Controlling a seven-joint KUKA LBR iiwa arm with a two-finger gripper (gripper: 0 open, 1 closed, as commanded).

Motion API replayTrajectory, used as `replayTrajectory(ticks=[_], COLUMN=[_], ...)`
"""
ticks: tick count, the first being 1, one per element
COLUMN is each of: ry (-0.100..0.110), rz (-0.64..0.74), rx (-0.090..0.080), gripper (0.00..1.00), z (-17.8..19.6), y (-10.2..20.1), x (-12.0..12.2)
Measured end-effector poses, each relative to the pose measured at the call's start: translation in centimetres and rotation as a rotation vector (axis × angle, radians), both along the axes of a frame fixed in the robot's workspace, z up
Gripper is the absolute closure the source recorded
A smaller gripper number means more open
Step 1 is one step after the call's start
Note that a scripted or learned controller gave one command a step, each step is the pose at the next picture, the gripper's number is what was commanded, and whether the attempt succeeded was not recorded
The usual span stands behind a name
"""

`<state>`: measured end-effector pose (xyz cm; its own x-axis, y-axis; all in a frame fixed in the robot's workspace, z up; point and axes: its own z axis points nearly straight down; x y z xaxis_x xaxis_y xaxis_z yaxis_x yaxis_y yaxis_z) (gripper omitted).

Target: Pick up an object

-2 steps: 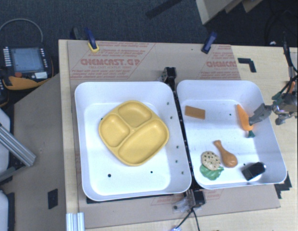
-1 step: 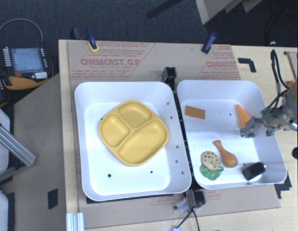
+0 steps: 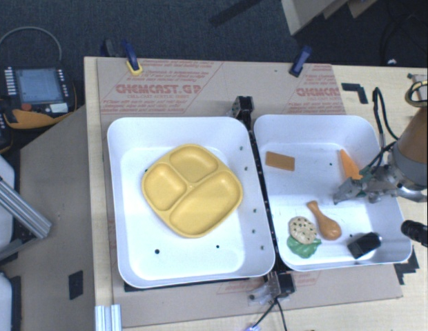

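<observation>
light: bright, even | shadows: soft | focus: slightly blurred

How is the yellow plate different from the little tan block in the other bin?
The yellow plate is big, rounded and split into three compartments; the tan block is small, flat and rectangular. The plate lies in the middle of the left bin, while the block lies near the far-left corner of the right bin. Both lie flat, untouched by the claw.

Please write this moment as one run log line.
gripper: right bin, beside orange carrot piece | grasp: unclear | yellow plate: left bin
</observation>
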<state>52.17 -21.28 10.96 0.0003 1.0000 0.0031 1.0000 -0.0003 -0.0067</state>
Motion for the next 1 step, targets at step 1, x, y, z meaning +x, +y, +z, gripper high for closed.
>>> replayTrajectory(ticks=[1], ry=[-0.008], rz=[-0.001], rx=[-0.004], gripper=[1.00], z=[1.42], y=[-0.07], x=[0.15])
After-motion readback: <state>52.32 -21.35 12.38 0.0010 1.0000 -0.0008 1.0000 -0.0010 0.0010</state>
